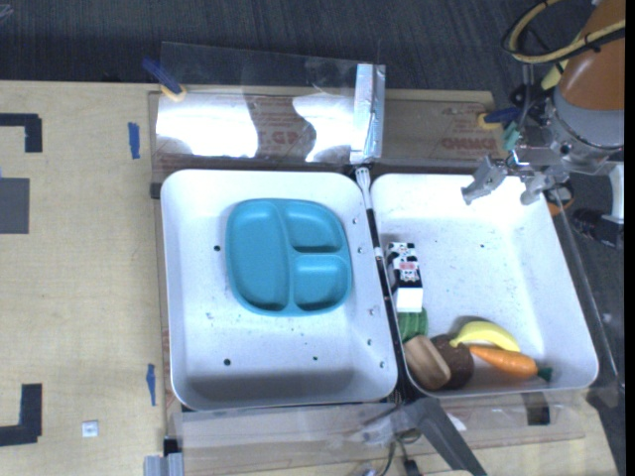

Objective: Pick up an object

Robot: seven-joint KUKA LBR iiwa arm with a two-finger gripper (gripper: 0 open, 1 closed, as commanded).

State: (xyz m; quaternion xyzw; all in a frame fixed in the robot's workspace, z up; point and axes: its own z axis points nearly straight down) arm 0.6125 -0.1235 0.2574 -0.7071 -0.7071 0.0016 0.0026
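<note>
My gripper [507, 186] hangs over the far right corner of the right bin [476, 246], fingers [480, 183] spread apart, open, nothing between them. Along the right bin's left wall lie a small black-and-white box [401, 262] and a white block [410, 299] with a green piece [413, 323] below it. At the bin's near edge a brown wooden piece [428, 363], a dark brown item [459, 359], a yellow banana [486, 335] and an orange carrot [507, 365] are bunched together. All of these lie well apart from the gripper, nearer the camera.
A blue divided plate [290, 256] rests in the left bin [198, 345]. A clear plastic sheet [258, 117] stands behind the left bin. The arm's orange band [595, 77] and cables [556, 28] fill the upper right corner.
</note>
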